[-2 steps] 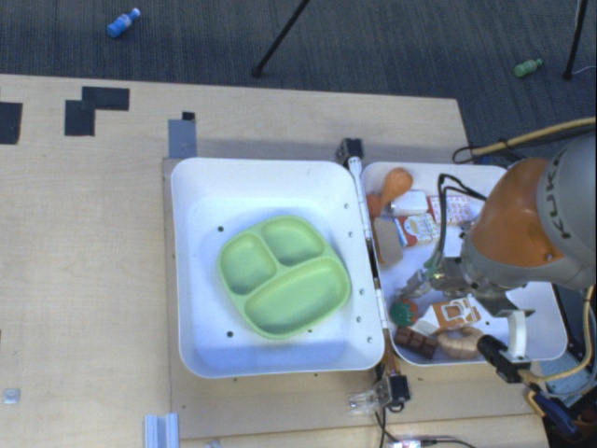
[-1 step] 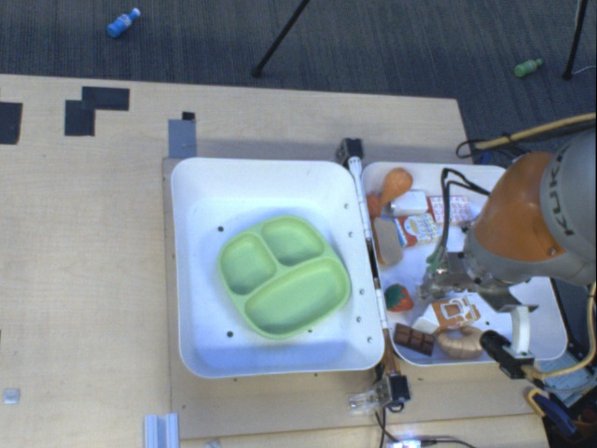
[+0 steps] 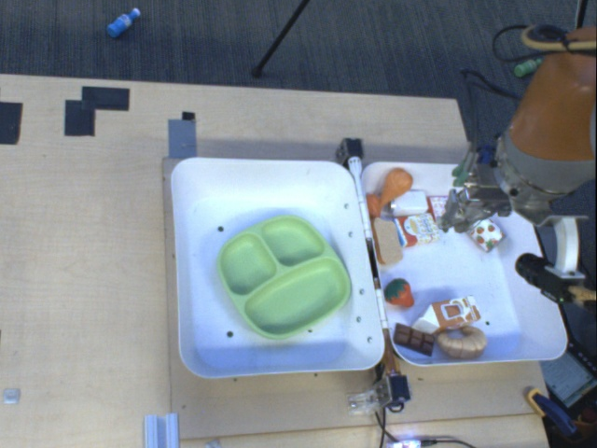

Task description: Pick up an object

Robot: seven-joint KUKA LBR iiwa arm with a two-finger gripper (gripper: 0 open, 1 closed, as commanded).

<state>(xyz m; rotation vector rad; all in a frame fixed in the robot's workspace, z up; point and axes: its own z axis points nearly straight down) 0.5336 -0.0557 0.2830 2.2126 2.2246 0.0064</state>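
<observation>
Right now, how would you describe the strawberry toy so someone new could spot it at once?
Look in the right-hand white bin, the one crowded with small toy foods. Near its left wall, about halfway down, lies a small red plastic strawberry with a green leafy top. It is the only red-and-green piece, just above the dark brown chocolate bar.

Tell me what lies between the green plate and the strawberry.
In the camera view, the green plate and strawberry sit in separate bins; between them lie white bin floor and the two bins' adjoining rims.
</observation>
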